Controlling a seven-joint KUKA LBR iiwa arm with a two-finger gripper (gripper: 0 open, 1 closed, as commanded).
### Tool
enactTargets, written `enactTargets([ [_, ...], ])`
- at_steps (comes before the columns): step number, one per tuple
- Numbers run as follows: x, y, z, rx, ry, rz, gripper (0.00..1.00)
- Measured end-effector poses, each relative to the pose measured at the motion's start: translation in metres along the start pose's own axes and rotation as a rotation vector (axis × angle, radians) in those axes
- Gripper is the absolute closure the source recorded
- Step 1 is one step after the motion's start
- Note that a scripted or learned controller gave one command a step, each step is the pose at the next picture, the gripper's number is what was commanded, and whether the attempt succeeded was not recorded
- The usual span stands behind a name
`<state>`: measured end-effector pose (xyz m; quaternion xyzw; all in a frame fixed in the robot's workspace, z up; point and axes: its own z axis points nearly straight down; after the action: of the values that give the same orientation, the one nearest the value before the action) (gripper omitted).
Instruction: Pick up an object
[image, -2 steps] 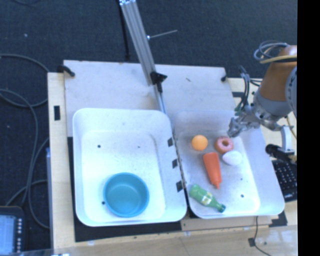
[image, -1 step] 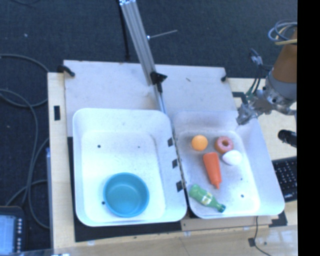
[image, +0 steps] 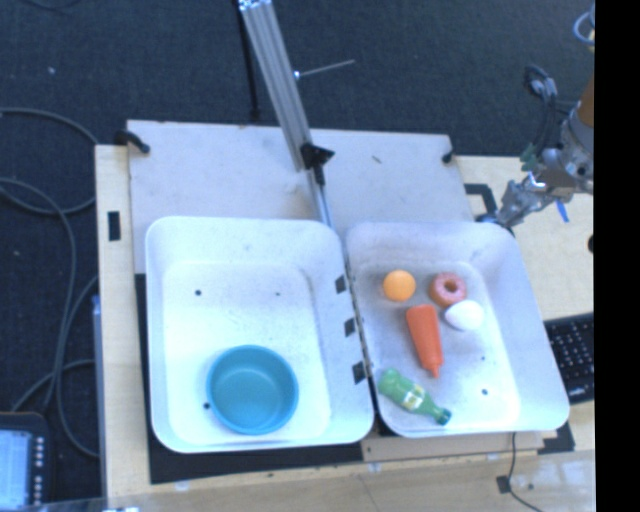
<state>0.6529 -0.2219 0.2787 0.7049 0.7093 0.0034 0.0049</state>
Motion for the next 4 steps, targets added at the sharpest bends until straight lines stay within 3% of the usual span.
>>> enactTargets([
  [1, -0.001, 0.001, -0.003, 0.007, -0.001, -0.002, 1.0],
  [4, 0.139, -0.027, 0.025, 0.014, 0.004, -0.002, 1.0],
])
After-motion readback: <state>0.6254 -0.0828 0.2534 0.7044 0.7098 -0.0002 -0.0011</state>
